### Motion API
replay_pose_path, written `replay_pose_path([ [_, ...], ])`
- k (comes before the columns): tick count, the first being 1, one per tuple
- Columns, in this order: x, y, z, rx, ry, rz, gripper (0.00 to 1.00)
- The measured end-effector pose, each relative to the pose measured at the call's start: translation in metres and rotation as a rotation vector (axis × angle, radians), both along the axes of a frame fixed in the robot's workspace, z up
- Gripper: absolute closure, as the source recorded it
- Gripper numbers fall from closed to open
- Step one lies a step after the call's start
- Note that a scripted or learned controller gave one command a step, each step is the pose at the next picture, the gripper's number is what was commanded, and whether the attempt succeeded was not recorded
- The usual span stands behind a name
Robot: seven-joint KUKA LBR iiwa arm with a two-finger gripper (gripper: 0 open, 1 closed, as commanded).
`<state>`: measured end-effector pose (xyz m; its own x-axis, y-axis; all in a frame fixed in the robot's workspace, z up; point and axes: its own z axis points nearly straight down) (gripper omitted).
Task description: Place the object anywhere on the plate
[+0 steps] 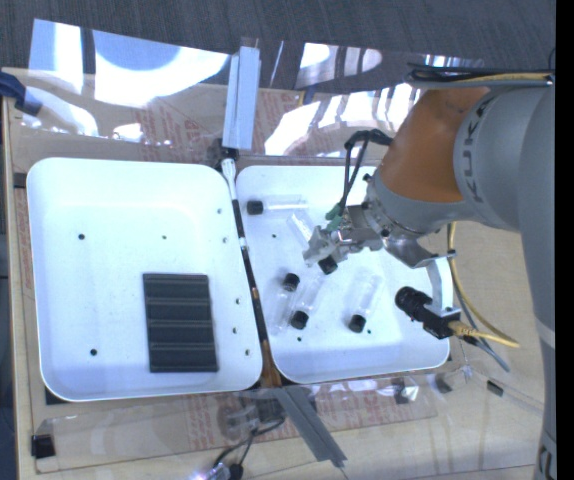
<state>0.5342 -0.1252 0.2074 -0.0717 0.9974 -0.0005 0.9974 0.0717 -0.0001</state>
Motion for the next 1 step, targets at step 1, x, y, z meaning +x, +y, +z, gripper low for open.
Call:
replay_pose_path([
  [1,-0.0530,0.0705,-0.0067,0.001,0.006,-0.084,1.00],
])
